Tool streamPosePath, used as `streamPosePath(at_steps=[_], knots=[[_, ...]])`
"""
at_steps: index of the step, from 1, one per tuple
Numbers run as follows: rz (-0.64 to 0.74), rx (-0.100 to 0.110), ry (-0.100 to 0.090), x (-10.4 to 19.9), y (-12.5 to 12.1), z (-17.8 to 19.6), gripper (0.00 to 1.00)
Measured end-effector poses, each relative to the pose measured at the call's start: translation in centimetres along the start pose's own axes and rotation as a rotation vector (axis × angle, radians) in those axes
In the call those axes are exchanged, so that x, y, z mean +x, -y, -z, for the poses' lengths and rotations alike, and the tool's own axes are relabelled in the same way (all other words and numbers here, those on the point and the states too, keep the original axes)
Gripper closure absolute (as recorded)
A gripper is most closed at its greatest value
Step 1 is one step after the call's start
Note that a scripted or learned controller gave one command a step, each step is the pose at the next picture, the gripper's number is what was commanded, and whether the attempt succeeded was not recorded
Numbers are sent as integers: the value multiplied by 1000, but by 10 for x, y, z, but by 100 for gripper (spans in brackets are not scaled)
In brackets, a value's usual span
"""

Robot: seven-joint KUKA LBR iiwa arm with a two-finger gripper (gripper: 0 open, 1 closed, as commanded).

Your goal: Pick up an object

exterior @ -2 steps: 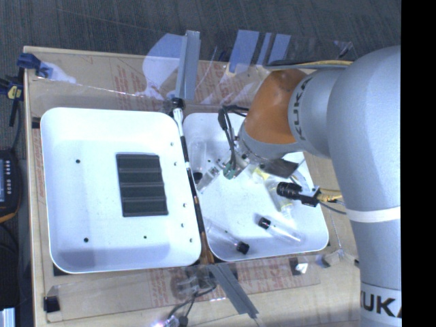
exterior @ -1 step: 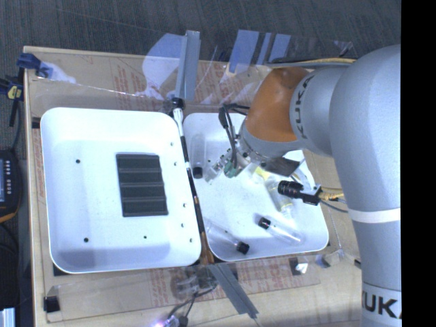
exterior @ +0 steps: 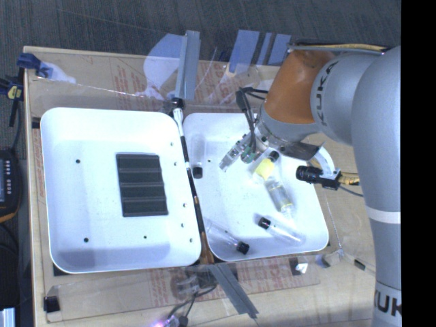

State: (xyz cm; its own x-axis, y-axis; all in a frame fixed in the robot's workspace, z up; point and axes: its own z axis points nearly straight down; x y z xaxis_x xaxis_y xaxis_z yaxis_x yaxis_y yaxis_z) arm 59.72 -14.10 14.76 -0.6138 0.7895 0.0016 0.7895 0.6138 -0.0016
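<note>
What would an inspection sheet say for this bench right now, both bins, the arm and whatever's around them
Surface: bench bears two white bins side by side, left bin and right bin.
Job's things: right bin holds a yellow-capped bottle, two clear tubes with black caps and a small black piece by its left wall.
Clutter: black ridged block lies flat in the left bin.
Grippers: gripper hangs over the right bin's upper middle, beside the bottle; grip state unclear.
Cables: black cable loops at the wrist; another trails off the bin's right side.
Surroundings: blue-grey panels behind the bins; dark floor.
</note>
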Motion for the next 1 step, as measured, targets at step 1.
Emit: streamPosePath(at_steps=[1], knots=[[12, 0, 0, -60, 8, -10, 100]])
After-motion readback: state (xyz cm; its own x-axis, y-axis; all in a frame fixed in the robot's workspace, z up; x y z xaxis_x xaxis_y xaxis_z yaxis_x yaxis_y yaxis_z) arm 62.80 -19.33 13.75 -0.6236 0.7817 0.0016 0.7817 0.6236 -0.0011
